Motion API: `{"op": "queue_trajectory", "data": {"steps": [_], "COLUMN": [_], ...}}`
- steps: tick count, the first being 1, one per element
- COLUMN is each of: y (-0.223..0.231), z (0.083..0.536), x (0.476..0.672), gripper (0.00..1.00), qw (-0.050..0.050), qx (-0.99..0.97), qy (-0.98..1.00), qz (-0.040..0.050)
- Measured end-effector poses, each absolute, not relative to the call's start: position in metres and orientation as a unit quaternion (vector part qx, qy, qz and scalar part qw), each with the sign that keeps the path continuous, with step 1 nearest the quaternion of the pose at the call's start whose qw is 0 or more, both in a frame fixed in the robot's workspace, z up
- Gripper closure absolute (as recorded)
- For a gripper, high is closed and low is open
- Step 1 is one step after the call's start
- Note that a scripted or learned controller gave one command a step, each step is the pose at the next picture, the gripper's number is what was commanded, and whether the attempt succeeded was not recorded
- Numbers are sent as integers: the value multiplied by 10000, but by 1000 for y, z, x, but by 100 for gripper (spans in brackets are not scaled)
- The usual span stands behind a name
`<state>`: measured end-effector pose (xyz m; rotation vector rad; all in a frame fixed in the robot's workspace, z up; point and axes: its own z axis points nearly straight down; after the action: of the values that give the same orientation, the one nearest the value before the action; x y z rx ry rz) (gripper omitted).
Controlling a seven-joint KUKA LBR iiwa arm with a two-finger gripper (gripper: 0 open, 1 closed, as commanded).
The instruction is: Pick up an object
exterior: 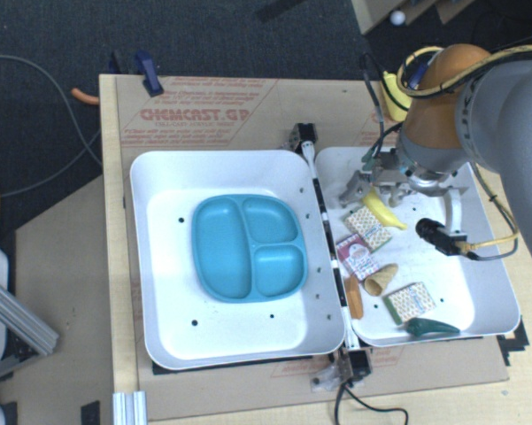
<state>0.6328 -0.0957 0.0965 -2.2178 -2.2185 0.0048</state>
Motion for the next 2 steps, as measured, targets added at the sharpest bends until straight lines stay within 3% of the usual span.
{"op": "queue_trajectory", "data": {"steps": [1, 2], "y": [-96, -96], "z": [110, 109], "x": [635, 635], "gripper": [100, 0], "qw": [-10, -3], "qx": [-7072, -7072], "qy": [-7070, -7070], "qz": [-9, -2]}}
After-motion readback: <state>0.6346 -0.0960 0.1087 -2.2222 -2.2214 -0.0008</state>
